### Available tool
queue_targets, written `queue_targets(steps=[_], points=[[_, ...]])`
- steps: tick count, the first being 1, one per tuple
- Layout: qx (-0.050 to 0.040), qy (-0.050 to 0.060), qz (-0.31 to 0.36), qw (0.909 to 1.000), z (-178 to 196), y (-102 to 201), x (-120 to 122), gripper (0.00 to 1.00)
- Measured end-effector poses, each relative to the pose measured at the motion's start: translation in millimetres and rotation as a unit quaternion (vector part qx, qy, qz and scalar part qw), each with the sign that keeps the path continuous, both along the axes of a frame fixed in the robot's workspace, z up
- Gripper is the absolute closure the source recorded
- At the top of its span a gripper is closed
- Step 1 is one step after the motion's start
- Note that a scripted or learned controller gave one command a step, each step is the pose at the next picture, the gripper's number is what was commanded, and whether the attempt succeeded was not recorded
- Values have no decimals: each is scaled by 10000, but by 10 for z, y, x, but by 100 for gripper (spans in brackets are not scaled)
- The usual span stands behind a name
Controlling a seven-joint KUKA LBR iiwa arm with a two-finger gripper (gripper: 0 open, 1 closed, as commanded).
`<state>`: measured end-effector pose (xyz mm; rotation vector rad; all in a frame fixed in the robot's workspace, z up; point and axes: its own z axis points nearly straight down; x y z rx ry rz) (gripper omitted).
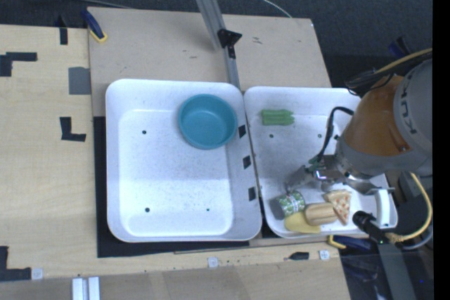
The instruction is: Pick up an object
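Note:
My gripper hangs low over the right bin, reaching in from the right beneath the orange wrist band. Just below its tips lies a small green-and-white can. Beside the can are a yellow piece, a tan bread-like roll and a pizza-slice toy, all crowded into the bin's near right corner. A green oblong object rests alone at the far side of the same bin. Nothing shows between the fingers.
A blue bowl sits at the far side of the left bin. A grey metal pole slants down from the top to the divide between the bins. Cables trail on the right by the arm.

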<state>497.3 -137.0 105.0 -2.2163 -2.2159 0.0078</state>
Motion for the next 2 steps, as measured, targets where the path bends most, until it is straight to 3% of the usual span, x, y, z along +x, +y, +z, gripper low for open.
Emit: queue_targets(steps=[1, 2], points=[[-12, -37, 0, 10000, -153, -1, 0, 0], [-6, -29, 6, 10000, -53, 6, -2, 100]])
